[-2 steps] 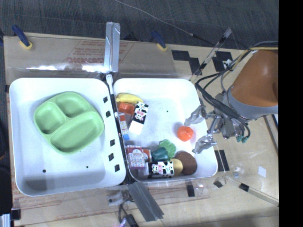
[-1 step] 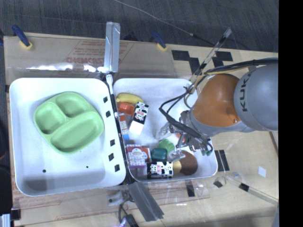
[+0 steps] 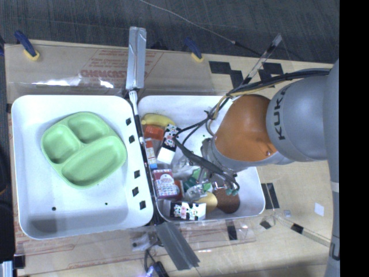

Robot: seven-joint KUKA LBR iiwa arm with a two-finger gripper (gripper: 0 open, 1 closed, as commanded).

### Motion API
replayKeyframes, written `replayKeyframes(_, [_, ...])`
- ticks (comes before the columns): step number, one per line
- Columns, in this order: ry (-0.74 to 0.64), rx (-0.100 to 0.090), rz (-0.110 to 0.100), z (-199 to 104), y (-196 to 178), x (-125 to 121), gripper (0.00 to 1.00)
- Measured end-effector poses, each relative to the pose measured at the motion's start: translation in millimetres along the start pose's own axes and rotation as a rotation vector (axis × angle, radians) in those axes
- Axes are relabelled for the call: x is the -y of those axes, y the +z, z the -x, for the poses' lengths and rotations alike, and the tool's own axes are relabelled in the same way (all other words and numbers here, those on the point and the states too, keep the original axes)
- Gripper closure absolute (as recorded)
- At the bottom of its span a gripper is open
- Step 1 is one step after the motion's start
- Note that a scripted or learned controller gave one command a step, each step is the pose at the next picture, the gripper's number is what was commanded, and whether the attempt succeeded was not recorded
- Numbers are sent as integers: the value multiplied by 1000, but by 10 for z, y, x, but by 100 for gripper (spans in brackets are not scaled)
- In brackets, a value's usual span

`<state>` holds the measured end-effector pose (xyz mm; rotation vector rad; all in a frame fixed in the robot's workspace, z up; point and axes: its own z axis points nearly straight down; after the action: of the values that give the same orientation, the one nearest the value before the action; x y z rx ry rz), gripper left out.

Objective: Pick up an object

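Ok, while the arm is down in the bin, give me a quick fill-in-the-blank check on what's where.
1. The green divided plate lies in the ____ bin.
2. The arm reaches into the ____ bin.
3. The banana lies at that bin's far edge, and its colour is ____.
4. The plate has ____ compartments.

Missing words: left; right; yellow; three

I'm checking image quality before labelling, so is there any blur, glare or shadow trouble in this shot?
Camera view: overall soft, small labels unreadable; the green plate is evenly lit; the arm shades the clutter in the right bin; the gripper blends into it.
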<state>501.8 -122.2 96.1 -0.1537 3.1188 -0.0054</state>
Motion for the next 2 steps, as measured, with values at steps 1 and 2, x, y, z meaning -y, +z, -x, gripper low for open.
replayKeyframes(1, [-7,-5,1,-2,-86,-10,100])
replayKeyframes(2, [254,-10,-8,18,10,-218,100])
